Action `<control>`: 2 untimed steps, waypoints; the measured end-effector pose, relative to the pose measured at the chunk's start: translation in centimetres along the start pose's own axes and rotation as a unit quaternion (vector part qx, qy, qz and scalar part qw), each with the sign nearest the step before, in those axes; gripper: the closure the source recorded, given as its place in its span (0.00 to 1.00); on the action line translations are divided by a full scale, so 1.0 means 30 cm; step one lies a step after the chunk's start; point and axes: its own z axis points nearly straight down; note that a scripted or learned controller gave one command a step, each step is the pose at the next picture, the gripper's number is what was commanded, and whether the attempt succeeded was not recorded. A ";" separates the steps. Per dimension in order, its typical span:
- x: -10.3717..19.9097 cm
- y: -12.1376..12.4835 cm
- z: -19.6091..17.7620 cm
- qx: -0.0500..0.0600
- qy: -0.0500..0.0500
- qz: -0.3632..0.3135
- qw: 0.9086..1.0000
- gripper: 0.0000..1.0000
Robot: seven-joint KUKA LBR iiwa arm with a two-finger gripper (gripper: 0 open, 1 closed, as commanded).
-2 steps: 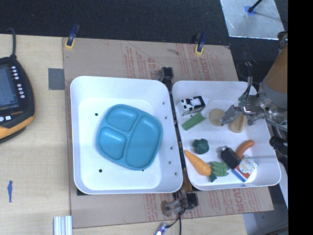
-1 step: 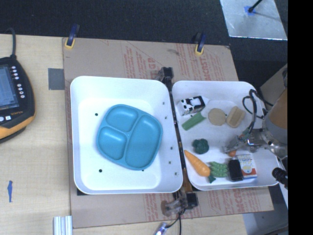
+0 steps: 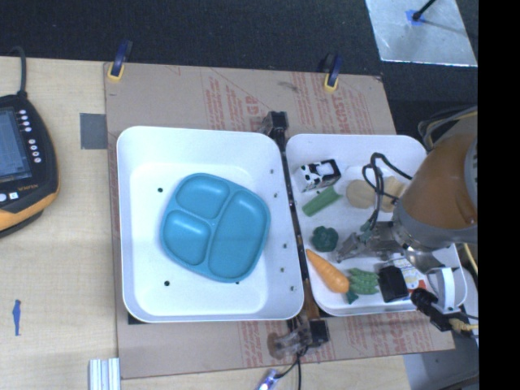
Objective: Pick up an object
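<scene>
Low over the right bin (image 3: 406, 146), the end effector (image 3: 357, 246) points toward the bin's middle, its metal fingers spread apart with nothing between them. Which toy it is after is a judgement: the dark green broccoli piece (image 3: 325, 237) lies just to its left in the view, nearest the tips, so that looks like the likeliest target, and a short reach leftward would bring the fingers over it.

Going by size, the tabletop (image 3: 65, 250) carries a cardboard sheet (image 3: 244, 96) and the two white bins. The left bin (image 3: 138, 149) holds a blue divided plate (image 3: 215, 227), lying flat. The right bin holds the small things: an orange carrot (image 3: 327, 270) near the shared wall, its long axis running diagonally down and right; a green pickle-shaped stick (image 3: 320, 202) tilted the other way above the broccoli; a leafy green piece (image 3: 362, 283) touching the carrot's tip; a black-and-white cow figure (image 3: 318, 173); and a tan round piece (image 3: 358, 192) near the arm.
</scene>
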 end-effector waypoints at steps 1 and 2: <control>0.121 0.165 -0.002 0.000 -0.001 0.000 1.000 0.00; 0.102 0.340 -0.003 -0.001 0.000 0.002 1.000 0.00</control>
